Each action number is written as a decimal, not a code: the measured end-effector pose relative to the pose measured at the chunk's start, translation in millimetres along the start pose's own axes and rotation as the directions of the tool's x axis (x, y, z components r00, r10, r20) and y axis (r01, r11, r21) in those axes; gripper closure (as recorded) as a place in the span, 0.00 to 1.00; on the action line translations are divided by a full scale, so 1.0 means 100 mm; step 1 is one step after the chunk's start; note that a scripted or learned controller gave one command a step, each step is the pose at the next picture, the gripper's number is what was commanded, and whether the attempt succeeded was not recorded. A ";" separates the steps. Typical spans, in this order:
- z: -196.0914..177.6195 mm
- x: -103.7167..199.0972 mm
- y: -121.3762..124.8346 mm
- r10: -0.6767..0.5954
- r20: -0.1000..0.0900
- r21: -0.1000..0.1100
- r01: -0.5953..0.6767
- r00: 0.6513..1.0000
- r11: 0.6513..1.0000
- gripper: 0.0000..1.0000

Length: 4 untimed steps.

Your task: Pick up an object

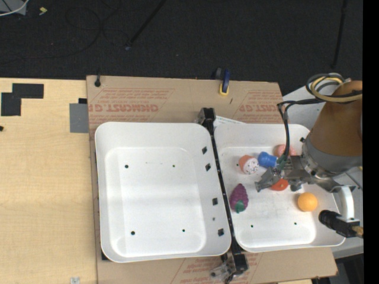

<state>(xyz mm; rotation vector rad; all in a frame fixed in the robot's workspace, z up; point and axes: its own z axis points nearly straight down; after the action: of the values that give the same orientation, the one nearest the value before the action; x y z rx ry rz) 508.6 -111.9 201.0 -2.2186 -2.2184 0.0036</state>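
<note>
Camera view looks down at a slant on two shallow white bins set side by side on a cardboard sheet over the bench. From the right the grey arm reaches into the right bin, its orange band uppermost. The gripper sits low over the middle of that bin, its dark fingers pointing toward the left.

Whether the fingers are parted or closed cannot be told; they are small and dark, and they merge with the things around them.

Several small objects lie close about the gripper. A red object lies right at the fingertips, touching or partly under them; it cannot be made out as held between them. A blue object lies just above the fingers, and a pink one shows just above and right of the blue one, partly hidden by the arm's cable. A white ball with an orange side lies just left of the blue object. A purple and green object lies lower left of the gripper, near the bin's left wall. An orange ball lies lower right of the gripper, near but apart from it.

Beside it on the left is the left bin.
</note>
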 end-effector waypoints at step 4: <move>1.14 0.00 0.66 0.002 0.000 0.003 -0.002 1.000 1.000 0.00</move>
<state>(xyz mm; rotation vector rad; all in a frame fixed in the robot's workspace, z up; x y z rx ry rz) 574.1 -112.0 87.0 -2.2189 -2.2153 0.0070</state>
